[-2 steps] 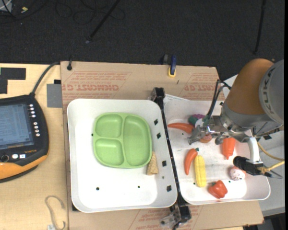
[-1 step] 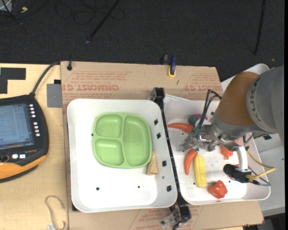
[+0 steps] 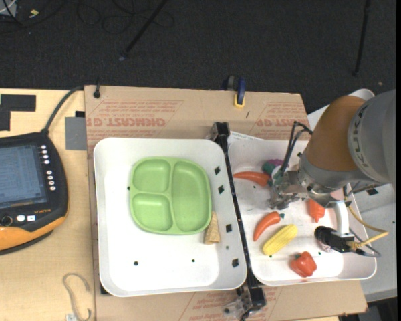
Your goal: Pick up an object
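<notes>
Grey gripper [image 3: 279, 196] hovers low in the shallow white right bin [image 3: 361, 271], just above an orange-red plastic chili pepper [image 3: 266, 225]; finger state unclear; descent and closing likely follow.

Stuff you can't really make out here

The arm [image 3: 351, 142] covers the back right part of the right bin [image 3: 307, 273], so whatever sits under it is hidden. A purple and green thing [image 3: 274, 166] peeks out beside the wrist, too covered to identify. The gripper [image 3: 279, 196] is a dark blurry tangle, no telling how it's set. The teach pendant [image 3: 20, 192] is cut off at the left edge.
</notes>
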